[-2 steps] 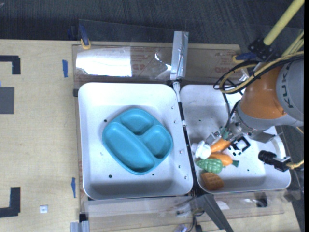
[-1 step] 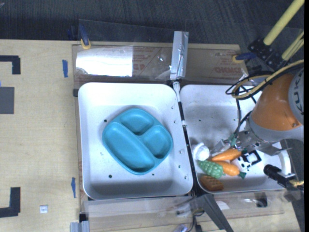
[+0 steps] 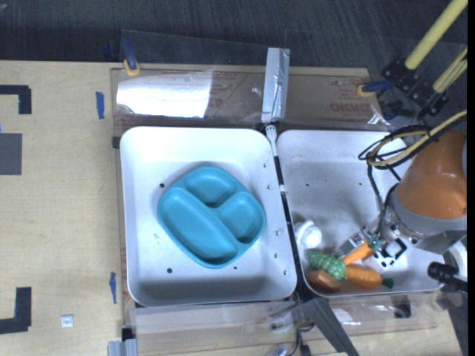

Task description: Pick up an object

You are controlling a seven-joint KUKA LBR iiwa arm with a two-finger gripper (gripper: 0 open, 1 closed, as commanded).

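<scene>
Toy food sits low in the right bin [image 3: 334, 154], with the arm over it.

Orange carrots [image 3: 362, 276] and a green leafy toy [image 3: 327, 264] lie bunched together at the bin's near edge, and a small white thing [image 3: 309, 236] lies just beside them. The claw [image 3: 375, 249] hangs right by the carrots, and nothing looks caught in it. To grab well, I think it should drop straight onto one carrot and squeeze its middle, because the toys touch and could slide. The arm's orange band [image 3: 438, 184] covers much of the claw, so I cannot tell if it is apart or together. The blue tray [image 3: 211, 215] lies in the left bin [image 3: 141, 199].
</scene>
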